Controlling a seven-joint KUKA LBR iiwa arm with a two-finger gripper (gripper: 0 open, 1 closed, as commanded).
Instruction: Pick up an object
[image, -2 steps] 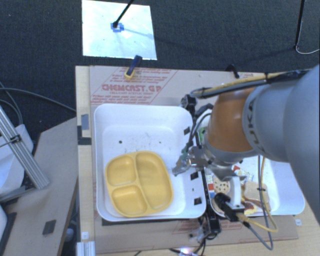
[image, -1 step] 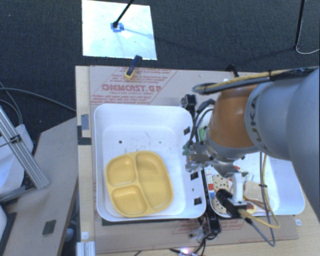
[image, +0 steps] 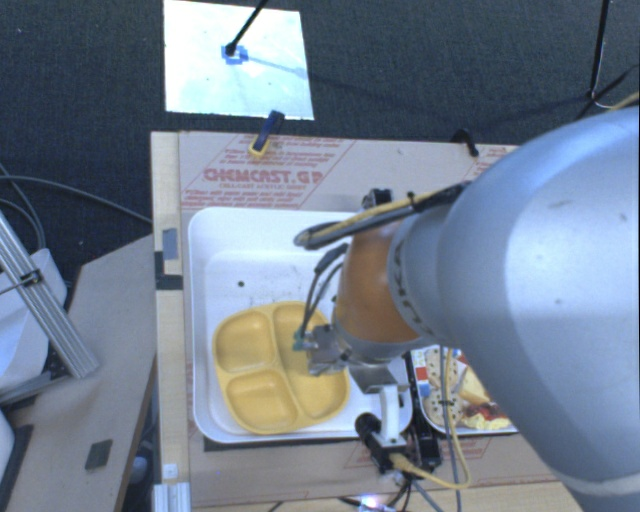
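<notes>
A yellow divided plate (image: 262, 372) with three compartments lies in the front part of the left white bin (image: 222, 265). My arm reaches in from the right, and its orange band hangs over the bin's right half. My gripper (image: 318, 352) is down at the plate's right side, over the right compartment. The wrist hides its fingertips. A printed packet with red and yellow graphics (image: 462, 392) lies in the right bin, mostly hidden under the arm.
The left bin's back half shows bare white floor. A cardboard sheet with red lettering (image: 265, 175) lies under the bins. A blue and yellow clamp (image: 266, 132) sits at its far edge. A wooden bench (image: 110, 330) lies to the left.
</notes>
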